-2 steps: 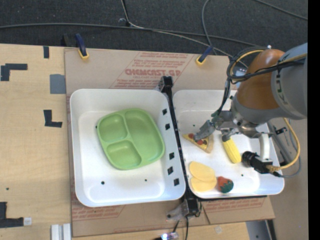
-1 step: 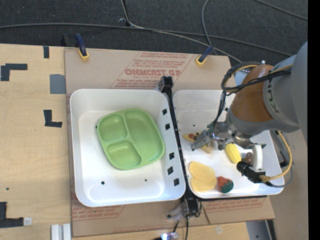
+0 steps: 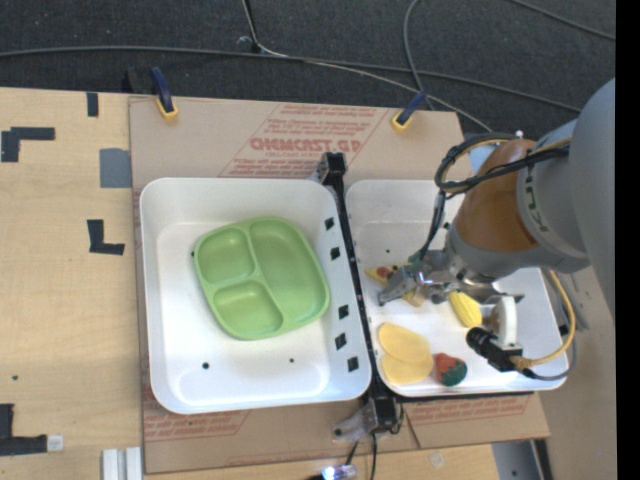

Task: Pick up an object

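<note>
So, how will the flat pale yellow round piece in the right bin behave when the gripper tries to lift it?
The flat pale yellow round piece lies low, so fingers probably struggle to get under it. It looks thin and light, unlikely to roll. The red strawberry-like toy beside it may get nudged.

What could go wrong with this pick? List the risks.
1. The end effector sits low among small items in the right bin; the crowding could make it nudge a neighbour instead of grasping one.
2. The yellow corn lies partly under the arm, so it may get knocked.
3. The flat yellow piece and the strawberry lie near the bin's front wall, leaving little room for approach.
</note>
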You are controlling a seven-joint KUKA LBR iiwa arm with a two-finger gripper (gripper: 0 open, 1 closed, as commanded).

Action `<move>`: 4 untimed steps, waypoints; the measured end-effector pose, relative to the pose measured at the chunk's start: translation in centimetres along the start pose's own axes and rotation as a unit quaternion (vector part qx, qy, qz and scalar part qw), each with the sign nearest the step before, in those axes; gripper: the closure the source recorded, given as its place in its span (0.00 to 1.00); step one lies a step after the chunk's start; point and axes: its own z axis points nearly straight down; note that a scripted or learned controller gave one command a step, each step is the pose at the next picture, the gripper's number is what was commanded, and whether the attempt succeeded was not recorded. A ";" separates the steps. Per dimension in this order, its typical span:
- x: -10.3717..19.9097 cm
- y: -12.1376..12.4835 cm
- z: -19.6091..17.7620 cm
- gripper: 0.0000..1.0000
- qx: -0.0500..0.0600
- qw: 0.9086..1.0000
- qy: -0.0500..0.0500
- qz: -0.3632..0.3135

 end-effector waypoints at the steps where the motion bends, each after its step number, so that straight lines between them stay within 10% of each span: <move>1: -0.1 0.0 -1.1 1.00 -0.001 1.000 -0.001 0.000; 3: 0.3 0.6 -12.4 1.00 -0.003 1.000 0.000 0.000; 4: 5.1 2.6 -12.2 1.00 0.000 1.000 0.001 -0.003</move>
